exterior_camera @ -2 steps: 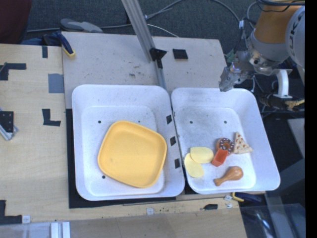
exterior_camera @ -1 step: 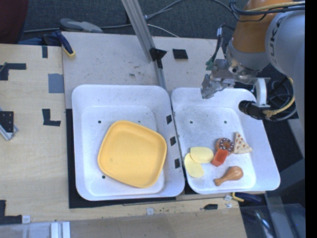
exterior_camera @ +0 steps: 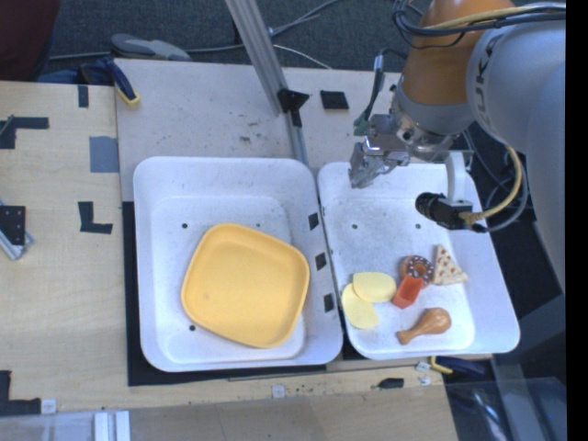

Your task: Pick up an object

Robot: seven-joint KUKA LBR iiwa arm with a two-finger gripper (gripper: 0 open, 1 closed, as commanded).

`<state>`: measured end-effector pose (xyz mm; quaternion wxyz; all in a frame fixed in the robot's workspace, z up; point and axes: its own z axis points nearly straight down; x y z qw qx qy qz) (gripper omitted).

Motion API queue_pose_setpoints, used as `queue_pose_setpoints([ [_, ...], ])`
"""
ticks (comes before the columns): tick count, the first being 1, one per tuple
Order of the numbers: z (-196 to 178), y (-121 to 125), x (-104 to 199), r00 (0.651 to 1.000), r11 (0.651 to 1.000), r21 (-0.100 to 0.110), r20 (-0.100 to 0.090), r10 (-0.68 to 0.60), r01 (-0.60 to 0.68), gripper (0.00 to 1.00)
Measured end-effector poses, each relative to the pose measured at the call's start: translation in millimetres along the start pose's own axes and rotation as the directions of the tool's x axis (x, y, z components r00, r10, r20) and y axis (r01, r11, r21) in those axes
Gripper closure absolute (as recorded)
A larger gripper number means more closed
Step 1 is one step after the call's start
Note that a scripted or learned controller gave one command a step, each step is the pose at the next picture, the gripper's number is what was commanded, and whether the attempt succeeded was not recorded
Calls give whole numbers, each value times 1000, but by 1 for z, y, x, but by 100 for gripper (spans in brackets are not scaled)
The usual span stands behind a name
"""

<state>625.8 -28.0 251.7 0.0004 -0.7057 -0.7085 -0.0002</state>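
Tool (exterior_camera: 366, 171) hanging over right bin's (exterior_camera: 367, 211) 11 o'clock corner, grip state unclear; toy food (exterior_camera: 404, 292) clustering at 6 o'clock, apart, so nothing being held.

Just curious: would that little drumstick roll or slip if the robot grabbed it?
The drumstick looks like glossy toy plastic, so probably stiff, light and a bit slippery. Its rounded fat end and thin shaft suggest it may pivot or roll if pinched off-centre.
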Motion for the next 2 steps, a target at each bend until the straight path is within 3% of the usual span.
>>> queue_pose_setpoints([
  [2, 5, -28, 108, 1000, 1000, 0, 0, -1, 1, 100],
])
